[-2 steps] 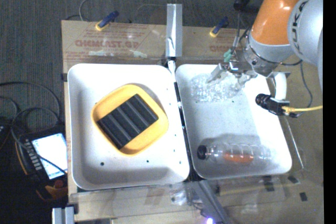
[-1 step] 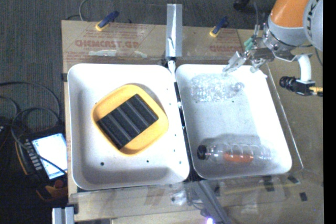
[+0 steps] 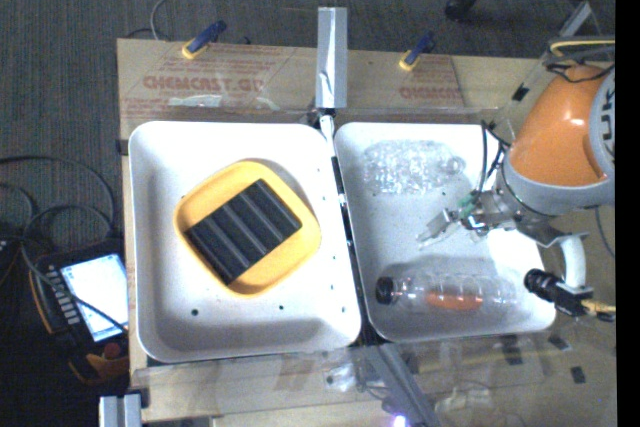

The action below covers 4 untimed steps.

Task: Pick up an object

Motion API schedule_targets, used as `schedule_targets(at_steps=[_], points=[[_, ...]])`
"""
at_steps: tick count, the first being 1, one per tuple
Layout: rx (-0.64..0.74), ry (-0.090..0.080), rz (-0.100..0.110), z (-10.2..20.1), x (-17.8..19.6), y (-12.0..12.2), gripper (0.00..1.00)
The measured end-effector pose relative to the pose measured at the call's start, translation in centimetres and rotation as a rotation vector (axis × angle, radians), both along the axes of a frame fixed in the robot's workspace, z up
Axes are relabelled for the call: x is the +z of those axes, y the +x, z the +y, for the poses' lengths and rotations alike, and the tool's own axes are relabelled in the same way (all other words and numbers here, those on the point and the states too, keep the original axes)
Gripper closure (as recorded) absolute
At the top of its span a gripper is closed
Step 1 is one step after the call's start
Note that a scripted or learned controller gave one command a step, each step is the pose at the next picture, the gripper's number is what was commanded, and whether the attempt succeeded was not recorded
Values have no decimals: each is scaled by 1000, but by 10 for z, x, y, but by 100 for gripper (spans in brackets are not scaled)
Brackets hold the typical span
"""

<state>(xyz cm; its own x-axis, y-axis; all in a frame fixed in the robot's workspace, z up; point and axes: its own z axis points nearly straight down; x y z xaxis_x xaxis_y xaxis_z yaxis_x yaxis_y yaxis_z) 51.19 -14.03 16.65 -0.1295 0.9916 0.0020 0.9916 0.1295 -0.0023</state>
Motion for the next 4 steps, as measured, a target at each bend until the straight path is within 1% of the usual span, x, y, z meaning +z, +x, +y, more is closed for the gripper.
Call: schedule_targets(at_steps=[1,2,3,4], points=[[-109,-1,-2,8,7,62,0],[-1,-7,-12,10,-58,152,0],[227,-26,1,14,-62,157,0],[342,-23,7,16,-65,156,0]])
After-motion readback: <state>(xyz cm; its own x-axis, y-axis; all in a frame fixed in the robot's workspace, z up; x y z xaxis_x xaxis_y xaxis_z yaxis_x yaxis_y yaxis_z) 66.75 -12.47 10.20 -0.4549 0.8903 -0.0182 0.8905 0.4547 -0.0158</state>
